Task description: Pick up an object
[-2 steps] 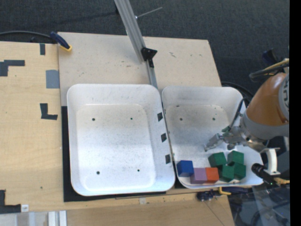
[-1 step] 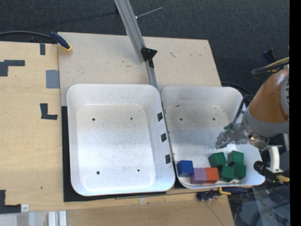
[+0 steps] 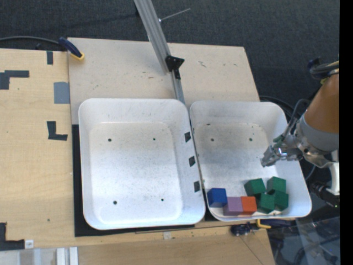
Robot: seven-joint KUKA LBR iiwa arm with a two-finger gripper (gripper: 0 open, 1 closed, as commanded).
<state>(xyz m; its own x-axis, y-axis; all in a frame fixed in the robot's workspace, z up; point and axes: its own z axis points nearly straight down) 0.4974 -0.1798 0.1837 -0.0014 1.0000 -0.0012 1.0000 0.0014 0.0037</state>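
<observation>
Green blocks (image 3: pixel 267 194) (several, bunched) sit in the right bin's (image 3: pixel 237 110) front corner beside orange (image 3: pixel 249 204), purple (image 3: pixel 235 205) and blue (image 3: pixel 217 196) blocks. Just above them hovers the gripper (image 3: pixel 270 157); I cannot tell its state.

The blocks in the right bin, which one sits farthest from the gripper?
The blue block, at the left end of the row; the gripper hangs over the right side, above the green blocks.

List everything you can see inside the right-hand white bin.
In the right-hand bin: a blue block, a purple block, an orange block and green blocks piled together. Anything under the pile is covered. The pincer hangs above.
</observation>
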